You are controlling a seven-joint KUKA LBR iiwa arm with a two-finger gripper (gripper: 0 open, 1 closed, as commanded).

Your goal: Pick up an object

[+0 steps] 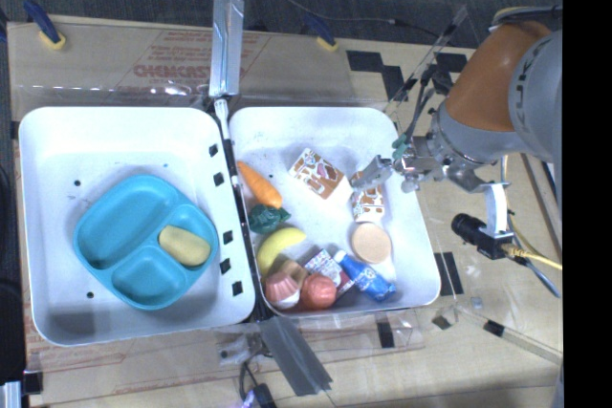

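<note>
My gripper [382, 169] hangs over the right-hand part of the right bin [316, 119], and I cannot tell how it is set. Just below it stands a small printed carton [368, 202], and touching that on the near side lies a round tan lid or cup [371, 243]. To the left of my gripper a brown-and-white patterned box [316, 173] lies tilted near the bin's middle. Farther left, by the divider, is a carrot [259, 184] with a dark green piece [268, 218] beneath it, then a yellow banana-like fruit [278, 246]. Along the near wall crowd a pink toy [285, 287], a red fruit [320, 291] and a blue-and-white bottle [368, 279]. In the left bin [57, 139] sits a blue divided plate [134, 239] holding a yellow potato-like lump [185, 245].
</note>
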